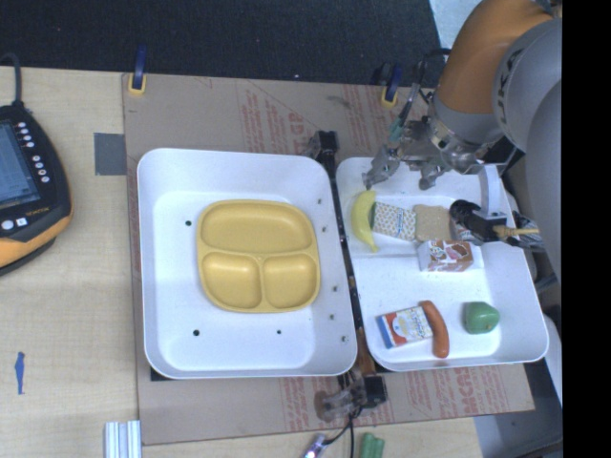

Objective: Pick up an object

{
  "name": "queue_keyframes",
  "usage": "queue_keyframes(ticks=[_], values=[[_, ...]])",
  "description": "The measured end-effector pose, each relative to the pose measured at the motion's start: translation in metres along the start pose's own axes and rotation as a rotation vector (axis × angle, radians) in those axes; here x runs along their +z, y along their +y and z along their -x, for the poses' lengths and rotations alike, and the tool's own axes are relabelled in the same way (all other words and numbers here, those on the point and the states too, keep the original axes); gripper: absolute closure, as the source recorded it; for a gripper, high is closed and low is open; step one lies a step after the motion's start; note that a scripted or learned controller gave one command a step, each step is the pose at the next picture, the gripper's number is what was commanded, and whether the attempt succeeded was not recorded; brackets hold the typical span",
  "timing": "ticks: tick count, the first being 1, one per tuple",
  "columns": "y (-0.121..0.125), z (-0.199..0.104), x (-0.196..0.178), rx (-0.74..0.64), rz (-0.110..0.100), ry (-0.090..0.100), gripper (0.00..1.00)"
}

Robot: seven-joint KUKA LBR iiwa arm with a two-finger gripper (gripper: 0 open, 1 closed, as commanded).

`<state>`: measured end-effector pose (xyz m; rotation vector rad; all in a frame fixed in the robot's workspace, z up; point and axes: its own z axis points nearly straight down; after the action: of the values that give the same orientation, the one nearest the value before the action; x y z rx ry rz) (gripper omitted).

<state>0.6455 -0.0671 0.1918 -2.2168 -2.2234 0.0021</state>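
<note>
A black-and-orange handset (24, 194) sits at the bench's left edge. The left bin (162, 342) carries a yellow divided tray (258, 254) about its middle. In the right bin (511, 351), a banana (364, 219) lies by the left wall towards the far edge. A patterned packet (393, 220) touches it, a tan slice (432, 222) comes next, and a small red-and-white carton (446, 255) lies just nearer. Along the near edge are a red box (405, 326), a sausage (436, 328) against it, and a green lump (480, 317) towards the right corner. The gripper (403, 172) hangs over that bin's far edge, fingers spread wide, nothing between them.
</note>
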Motion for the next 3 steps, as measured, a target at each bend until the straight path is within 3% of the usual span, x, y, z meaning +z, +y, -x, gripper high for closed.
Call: queue_keyframes(ticks=[1,3], values=[[0.0100,0.0282,0.1012,0.000,-0.003,-0.001,0.00],[0.0107,0.0248,0.1001,-0.002,-0.003,0.001,0.00]])
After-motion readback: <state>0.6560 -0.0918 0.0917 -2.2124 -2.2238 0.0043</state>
